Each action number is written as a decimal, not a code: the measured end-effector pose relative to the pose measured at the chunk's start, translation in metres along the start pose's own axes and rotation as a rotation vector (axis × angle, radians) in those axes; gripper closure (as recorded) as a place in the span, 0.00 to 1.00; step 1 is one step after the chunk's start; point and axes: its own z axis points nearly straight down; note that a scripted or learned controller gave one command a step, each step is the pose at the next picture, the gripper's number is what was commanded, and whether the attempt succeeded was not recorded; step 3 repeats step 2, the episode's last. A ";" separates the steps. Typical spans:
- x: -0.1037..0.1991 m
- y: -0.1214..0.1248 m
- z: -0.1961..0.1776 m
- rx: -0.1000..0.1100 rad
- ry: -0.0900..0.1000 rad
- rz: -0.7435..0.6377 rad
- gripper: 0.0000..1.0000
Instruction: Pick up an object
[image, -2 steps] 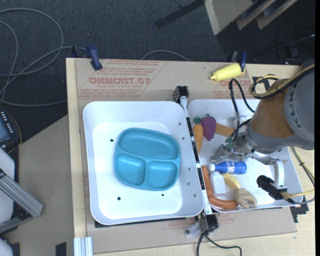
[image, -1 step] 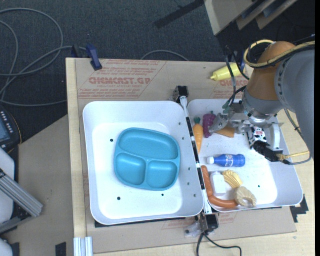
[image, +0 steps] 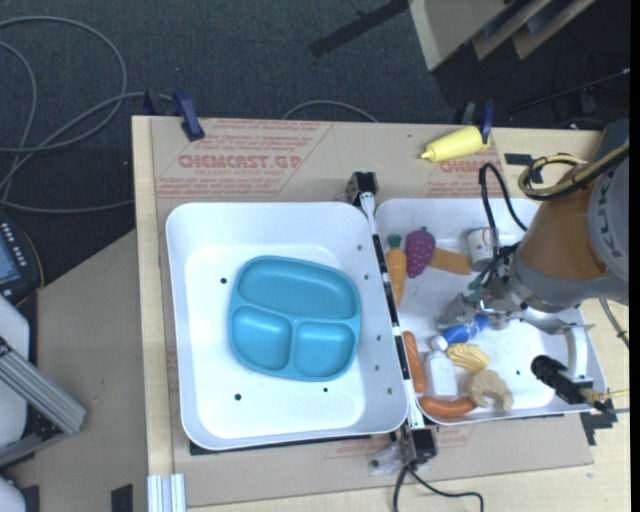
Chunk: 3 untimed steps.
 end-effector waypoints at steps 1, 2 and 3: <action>0.002 0.006 -0.012 -0.015 -0.003 -0.005 1.00; 0.083 0.043 -0.108 -0.023 0.000 -0.017 1.00; 0.083 0.043 -0.108 -0.023 0.000 -0.017 1.00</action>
